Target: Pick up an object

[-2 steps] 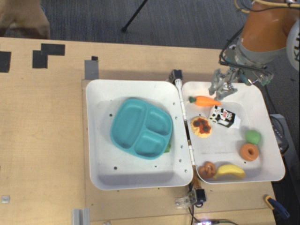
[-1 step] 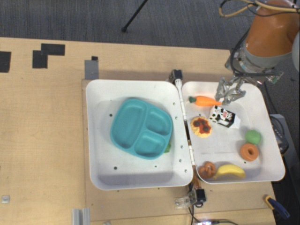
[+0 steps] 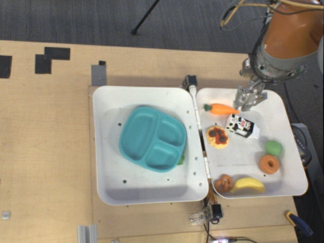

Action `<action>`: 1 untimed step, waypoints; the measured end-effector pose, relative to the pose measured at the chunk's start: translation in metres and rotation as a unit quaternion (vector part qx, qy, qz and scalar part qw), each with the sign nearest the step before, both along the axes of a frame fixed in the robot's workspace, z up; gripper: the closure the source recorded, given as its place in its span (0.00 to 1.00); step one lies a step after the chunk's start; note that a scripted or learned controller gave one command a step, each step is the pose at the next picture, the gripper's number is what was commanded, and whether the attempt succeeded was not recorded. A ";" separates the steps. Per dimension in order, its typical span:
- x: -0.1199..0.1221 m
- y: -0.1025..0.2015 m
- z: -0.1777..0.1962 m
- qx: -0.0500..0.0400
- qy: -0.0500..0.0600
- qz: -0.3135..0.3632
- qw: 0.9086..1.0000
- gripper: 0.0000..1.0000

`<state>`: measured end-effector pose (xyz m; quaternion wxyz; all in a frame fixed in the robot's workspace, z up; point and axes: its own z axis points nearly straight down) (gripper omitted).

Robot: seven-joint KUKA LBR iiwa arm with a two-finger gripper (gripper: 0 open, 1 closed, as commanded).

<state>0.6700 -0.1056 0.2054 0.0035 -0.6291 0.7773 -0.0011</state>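
Note:
The right bin (image 3: 283, 110) holds several toy foods. An orange carrot (image 3: 221, 109) lies at its far left, with a black-and-white carton (image 3: 241, 126) just in front of it. A small pizza piece (image 3: 217, 136), a green ball (image 3: 273, 147), an orange donut (image 3: 269, 164), a yellow banana (image 3: 249, 185) and a brown pastry (image 3: 224, 183) lie nearer the front. My gripper (image 3: 247, 101) hangs over the far part of this bin, just right of the carrot and above the carton. Nothing shows between its fingers.
The left bin (image 3: 104, 135) holds a teal divided tray (image 3: 153, 137) with something green peeking out under its right front edge. A metal divider (image 3: 198, 130) runs between the bins. Cables loop above the arm at the top right.

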 end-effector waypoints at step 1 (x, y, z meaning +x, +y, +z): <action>0.000 -0.029 -0.020 0.000 0.001 0.053 0.999 1.00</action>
